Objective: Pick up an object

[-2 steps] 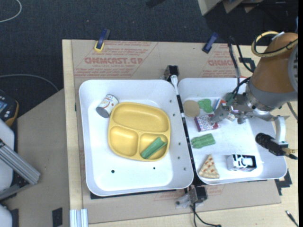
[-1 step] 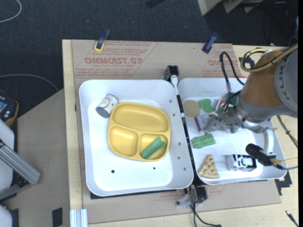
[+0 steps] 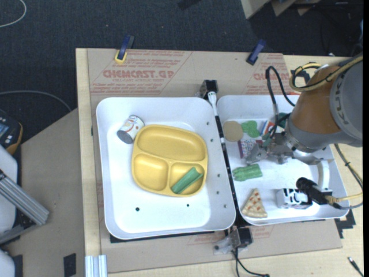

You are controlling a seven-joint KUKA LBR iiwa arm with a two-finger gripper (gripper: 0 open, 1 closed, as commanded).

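Overhead, the table (image 3: 92, 154) shows as pale wood, its middle covered by a brown cardboard sheet (image 3: 173, 68) printed with red lettering and pinned at the far edge by two clamps: a blue-and-yellow clamp (image 3: 123, 48) and a dark blue clamp (image 3: 256, 52). Dark carpet (image 3: 115, 10) lies beyond the table, with a thin white cable looped on it at the upper left. Two shallow white bins sit side by side on the cardboard.

In the left bin (image 3: 115, 212) rests a yellow divided plate (image 3: 155, 149) with a green pod-shaped toy (image 3: 187, 179) in its lower right compartment. A small white cup (image 3: 129, 128) lies on its side, touching the plate's upper left rim.

The right bin (image 3: 253, 101) holds the loose things: a tan round disc (image 3: 233, 131) near its left wall, a green piece (image 3: 251, 127) just beside it, a green wrinkled toy (image 3: 247, 172) lower down, a pizza slice toy (image 3: 254, 203) near the front rim, and a black-and-white object (image 3: 295, 197) to its right.

The grey arm with its orange band (image 3: 314, 105) reaches in from the right, its jaws (image 3: 266, 149) low over the bin's middle beside a small purplish object (image 3: 248, 148); whether they are open or closed cannot be told. Black cables trail around the wrist.
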